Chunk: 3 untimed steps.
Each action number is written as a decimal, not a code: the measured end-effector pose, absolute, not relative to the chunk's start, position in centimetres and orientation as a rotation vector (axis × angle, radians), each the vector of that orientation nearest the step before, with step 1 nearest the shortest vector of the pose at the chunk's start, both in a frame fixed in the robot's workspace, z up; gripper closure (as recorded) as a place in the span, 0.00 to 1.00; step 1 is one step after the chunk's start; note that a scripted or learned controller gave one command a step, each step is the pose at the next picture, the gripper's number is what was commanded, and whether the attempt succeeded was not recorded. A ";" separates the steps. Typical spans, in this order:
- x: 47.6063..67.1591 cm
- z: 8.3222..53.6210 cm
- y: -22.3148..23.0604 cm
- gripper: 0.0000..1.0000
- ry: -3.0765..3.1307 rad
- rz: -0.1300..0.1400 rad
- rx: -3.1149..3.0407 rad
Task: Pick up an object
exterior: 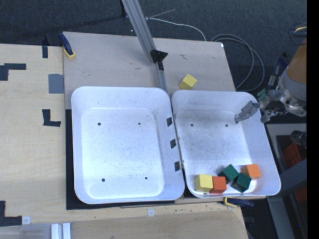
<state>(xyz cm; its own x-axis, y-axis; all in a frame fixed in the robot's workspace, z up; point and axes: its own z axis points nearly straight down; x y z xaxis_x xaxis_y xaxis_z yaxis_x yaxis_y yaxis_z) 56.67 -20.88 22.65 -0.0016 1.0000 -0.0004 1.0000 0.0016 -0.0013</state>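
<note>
Several small blocks lie bunched in the near right corner of the right bin (209,133): a yellow block (203,182), a red-orange block (219,184), two dark green blocks (230,172) (242,182) and an orange block (253,171). My gripper (255,113) hangs over the bin's far right rim, well behind the blocks. It stands open with nothing between its fingers. One grey finger (244,112) points left into the bin.
The left bin (119,138) stands beside the right one. Another yellow block (188,81) rests on the bench behind the bins. A slanted metal post (142,26) rises at the back, and cables (239,46) lie at the back right.
</note>
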 end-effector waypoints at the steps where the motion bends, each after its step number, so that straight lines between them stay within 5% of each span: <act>1: 65.2 15.9 -16.0 0.00 -2.229 0.001 -2.212; 2: 63.6 28.0 -8.5 0.00 -2.233 -0.009 -2.217; 3: 66.7 29.4 -13.3 0.00 -2.223 -0.001 -2.226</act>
